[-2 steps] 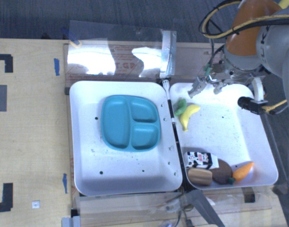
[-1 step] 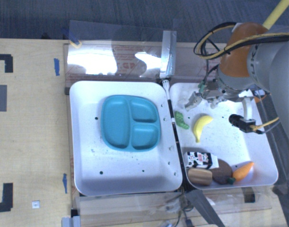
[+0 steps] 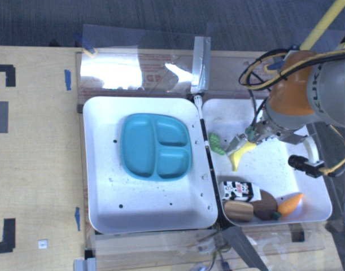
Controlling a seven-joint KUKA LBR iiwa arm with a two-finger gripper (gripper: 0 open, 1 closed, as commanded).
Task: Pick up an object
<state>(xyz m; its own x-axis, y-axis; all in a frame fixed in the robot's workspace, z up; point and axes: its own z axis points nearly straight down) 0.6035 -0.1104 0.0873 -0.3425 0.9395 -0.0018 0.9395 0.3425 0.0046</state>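
Camera view:
Arm (image 3: pixel 324 89): reached in from the right, over the right bin (image 3: pixel 324 210).
Gripper (image 3: pixel 244 143): low in the right bin's upper left part, fingers angled down-left, tip at the banana (image 3: pixel 239 154).
Gripper state: could not tell whether spread or clenched; fingers too small and blurred against the banana.
Hold: none confirmed; banana touched or just beside the tip, not clearly between the fingers.
Banana: lay tilted in the right bin, near the wall shared with the left bin (image 3: pixel 99 168), just right of a green toy (image 3: pixel 217 143).
Other candidates: black-and-white carton (image 3: pixel 237 190), wooden block (image 3: pixel 239 210), brown piece (image 3: pixel 266 205), orange carrot (image 3: pixel 291 202), all clustered along the right bin's near edge, well apart from the gripper.
Left bin: held a blue divided plate (image 3: pixel 156 147).
Desk (image 3: pixel 31 151): pale wood to the left, with black marks.
Step in hand, judged: closing on the banana.
Doing it well: straddle the banana across its narrow width, centre on its middle, keep clear of the green toy and the bin wall, close fully before lifting straight up.
Risk, judged: curved smooth skin could slip or roll out from an off-centre pinch.
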